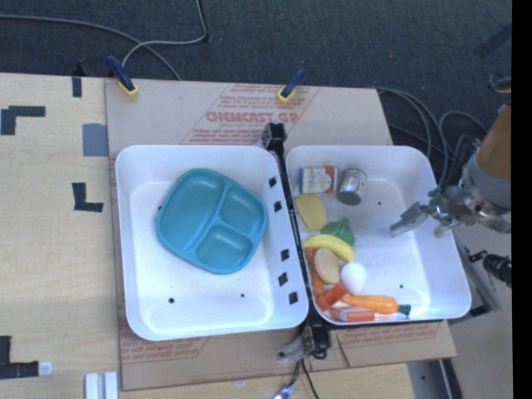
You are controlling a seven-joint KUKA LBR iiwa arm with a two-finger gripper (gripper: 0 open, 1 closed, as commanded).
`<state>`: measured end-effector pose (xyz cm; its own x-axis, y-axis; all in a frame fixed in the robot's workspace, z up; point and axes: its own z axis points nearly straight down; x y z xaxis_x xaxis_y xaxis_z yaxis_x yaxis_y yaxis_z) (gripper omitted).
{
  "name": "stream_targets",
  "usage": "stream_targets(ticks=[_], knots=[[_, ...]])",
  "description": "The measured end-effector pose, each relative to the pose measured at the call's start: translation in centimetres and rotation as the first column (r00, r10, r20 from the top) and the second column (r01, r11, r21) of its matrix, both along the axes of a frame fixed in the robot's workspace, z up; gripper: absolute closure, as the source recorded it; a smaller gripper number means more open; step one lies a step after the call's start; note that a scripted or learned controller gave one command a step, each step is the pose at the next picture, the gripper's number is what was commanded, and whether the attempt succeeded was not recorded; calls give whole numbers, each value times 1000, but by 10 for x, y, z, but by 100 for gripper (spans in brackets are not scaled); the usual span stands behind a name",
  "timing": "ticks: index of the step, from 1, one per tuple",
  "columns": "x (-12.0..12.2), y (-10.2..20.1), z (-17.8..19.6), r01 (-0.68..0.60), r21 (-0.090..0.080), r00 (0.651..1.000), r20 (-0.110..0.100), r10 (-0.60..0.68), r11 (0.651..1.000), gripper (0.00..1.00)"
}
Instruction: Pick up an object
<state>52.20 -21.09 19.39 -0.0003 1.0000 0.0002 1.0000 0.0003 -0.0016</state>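
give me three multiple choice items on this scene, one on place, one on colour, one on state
1. Where does the divided plate lie?
A. left bin
B. right bin
C. on the bench outside the bins

2. What colour is that plate?
A. red
B. blue
C. yellow

3. How does the silver can sit?
A. tipped on its side
B. stacked on the plate
C. held in the hand

Answers: 1 A, it rests on the left bin floor. 2 B, its whole surface is blue. 3 A, it lies tipped beside the small carton, apart from the hand.

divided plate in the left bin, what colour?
Light blue; the plate shows plainly in the camera view.
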Motion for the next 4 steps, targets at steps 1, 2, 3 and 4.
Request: stream_targets(ticks=[1, 2, 3, 4], knots=[[24, 59, -107, -1, 0, 1000, 6, 1, 1000, 0], [95, 89, -107, -2, -1, 1000, 6, 2, 1000, 0], [133, 110, -94, 5, 3, 1000, -30, -5, 1000, 0], [147, 75, -15, 0, -3, 1000, 4, 0, 1000, 0]])
